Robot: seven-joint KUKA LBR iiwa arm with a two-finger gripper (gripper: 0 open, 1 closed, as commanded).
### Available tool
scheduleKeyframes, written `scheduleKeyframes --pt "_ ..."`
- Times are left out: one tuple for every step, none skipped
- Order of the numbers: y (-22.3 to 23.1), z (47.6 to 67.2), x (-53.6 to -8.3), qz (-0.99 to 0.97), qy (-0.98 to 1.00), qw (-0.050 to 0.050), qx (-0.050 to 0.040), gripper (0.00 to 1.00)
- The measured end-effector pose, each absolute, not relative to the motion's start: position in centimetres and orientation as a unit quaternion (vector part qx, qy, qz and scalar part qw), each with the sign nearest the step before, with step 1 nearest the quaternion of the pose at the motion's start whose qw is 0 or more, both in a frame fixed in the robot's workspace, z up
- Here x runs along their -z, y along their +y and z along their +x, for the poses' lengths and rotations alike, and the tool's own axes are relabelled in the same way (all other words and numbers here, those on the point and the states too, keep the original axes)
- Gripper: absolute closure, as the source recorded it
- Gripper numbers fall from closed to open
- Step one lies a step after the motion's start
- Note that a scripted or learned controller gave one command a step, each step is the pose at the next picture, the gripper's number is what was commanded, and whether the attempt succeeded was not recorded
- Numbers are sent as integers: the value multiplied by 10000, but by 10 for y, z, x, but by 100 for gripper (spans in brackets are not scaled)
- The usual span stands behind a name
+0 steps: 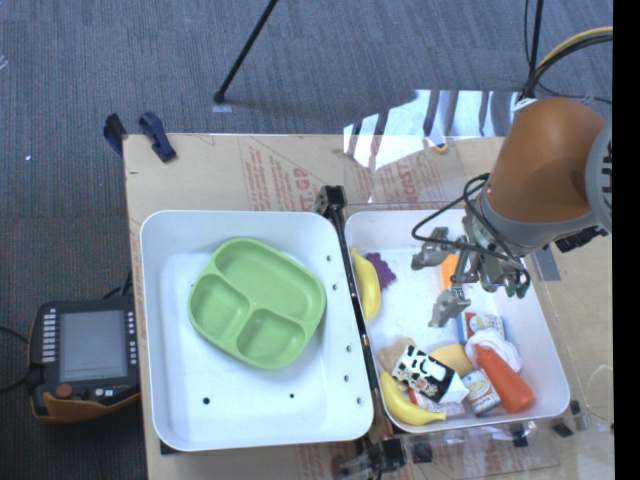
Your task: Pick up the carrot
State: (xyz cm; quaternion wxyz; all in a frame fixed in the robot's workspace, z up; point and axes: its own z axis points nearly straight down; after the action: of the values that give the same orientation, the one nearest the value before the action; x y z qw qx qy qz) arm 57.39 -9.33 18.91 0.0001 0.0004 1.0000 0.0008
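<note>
The carrot [450,268] shows as a short orange piece in the upper middle of the right bin [400,230], mostly covered by the gripper body. My gripper [436,286] hangs low over that spot, reaching in from the right under the orange wrist band. Its two grey fingers [428,259] stand spread apart, so it is open. The visible orange piece lies just right of the gap between them. I cannot tell whether either finger touches it.
A banana [367,283] and purple grapes [381,268] lie at the right bin's left wall. A second banana [408,404], a cow-patterned carton [420,368], a red bottle [505,383] and small packets [484,325] crowd its front. The left bin [170,388] holds a green divided plate [258,303].
</note>
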Motion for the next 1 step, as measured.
scheduleKeyframes --pt "-120 595 -92 -724 9974 -36 -22 0"
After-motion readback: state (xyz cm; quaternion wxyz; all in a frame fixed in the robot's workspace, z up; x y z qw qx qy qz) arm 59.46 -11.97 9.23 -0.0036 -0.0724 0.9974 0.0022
